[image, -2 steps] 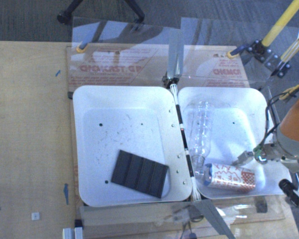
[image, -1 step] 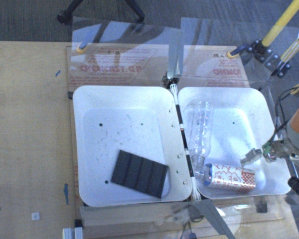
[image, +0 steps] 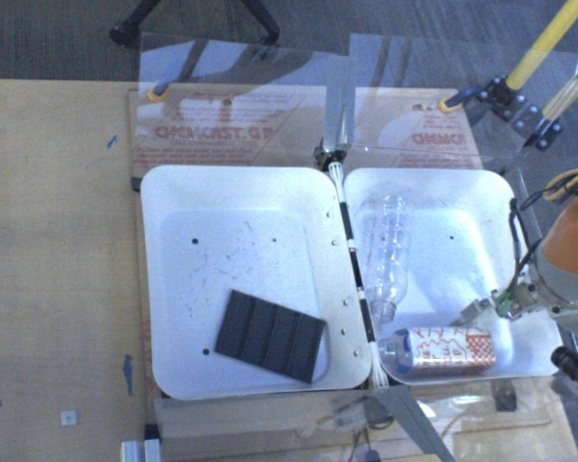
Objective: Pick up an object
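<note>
The hand (image: 484, 309) hangs low in the right bin (image: 496, 195), just beside the labelled bottle (image: 441, 348); I cannot tell its state from here. This looks like the approach: next it must settle over the bottle and close.

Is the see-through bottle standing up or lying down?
Lying down. The clear bottle lies lengthwise on the right bin floor, along the bin's left wall.

Arm (image: 566, 258) is grey with a fat orange band above the wrist, black cables looping off it, and a small green bit near the gripper (image: 482, 309).
</note>
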Robot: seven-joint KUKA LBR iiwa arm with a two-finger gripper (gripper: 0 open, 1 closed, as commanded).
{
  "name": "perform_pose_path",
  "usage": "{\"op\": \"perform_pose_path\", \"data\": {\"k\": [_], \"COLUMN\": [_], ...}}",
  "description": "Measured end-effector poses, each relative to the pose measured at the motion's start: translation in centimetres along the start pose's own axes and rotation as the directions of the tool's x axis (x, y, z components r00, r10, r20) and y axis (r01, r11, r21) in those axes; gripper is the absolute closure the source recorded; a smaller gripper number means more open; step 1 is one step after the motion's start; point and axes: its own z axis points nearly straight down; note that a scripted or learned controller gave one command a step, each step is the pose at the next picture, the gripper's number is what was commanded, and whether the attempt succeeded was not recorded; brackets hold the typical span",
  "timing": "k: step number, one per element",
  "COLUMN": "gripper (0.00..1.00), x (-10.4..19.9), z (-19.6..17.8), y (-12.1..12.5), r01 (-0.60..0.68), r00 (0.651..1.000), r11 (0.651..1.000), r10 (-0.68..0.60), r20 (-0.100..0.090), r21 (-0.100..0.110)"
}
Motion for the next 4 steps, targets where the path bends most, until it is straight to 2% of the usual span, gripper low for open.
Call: {"op": "perform_pose_path", "data": {"k": [1,2,3,4], "gripper": [0.00,0.00,0.00,1.00], "x": [-0.9,-1.2,4.5,4.4], "z": [-1.7,-4.8,0.0,-1.0], "y": [-0.2,-0.5,4.0,4.2], "r01": [-0.320,-0.137,-0.124,-0.124], "r00": [0.947,0.991,0.992,0.992], "r11": [0.947,0.991,0.992,0.992], "r10": [0.320,0.137,0.124,0.124], "r20": [-0.013,0.000,0.001,0.003], "r21": [0.006,0.004,-0.002,-0.005]}}
